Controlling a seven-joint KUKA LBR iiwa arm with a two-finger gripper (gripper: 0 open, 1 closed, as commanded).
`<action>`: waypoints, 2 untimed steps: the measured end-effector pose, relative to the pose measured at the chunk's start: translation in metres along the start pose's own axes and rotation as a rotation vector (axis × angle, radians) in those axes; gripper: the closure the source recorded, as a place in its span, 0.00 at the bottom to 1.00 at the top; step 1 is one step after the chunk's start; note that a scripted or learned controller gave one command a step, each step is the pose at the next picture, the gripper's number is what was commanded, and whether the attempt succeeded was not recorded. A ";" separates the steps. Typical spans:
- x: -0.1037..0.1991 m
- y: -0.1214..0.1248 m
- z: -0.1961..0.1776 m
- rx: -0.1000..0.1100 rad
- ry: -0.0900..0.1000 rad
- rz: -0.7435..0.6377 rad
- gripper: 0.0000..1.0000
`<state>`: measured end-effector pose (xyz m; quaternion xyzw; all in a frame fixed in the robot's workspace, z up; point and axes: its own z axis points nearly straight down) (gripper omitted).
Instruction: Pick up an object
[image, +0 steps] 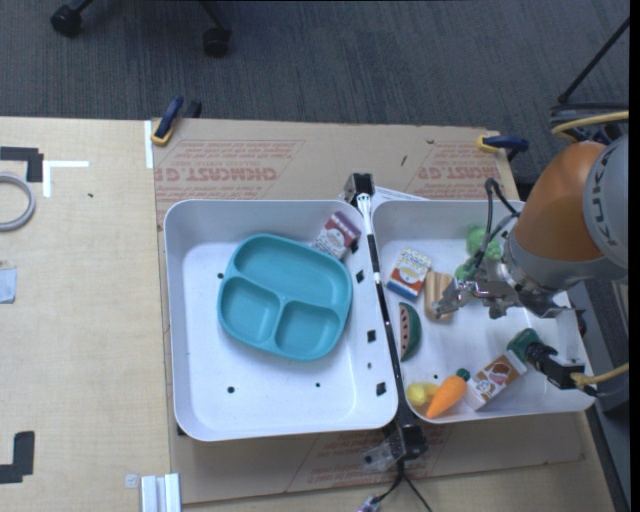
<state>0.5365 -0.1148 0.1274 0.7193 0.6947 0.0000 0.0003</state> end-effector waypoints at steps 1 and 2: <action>-0.014 0.080 -0.017 0.000 -0.001 0.156 0.00; -0.030 0.089 0.035 0.000 -0.001 -0.039 0.00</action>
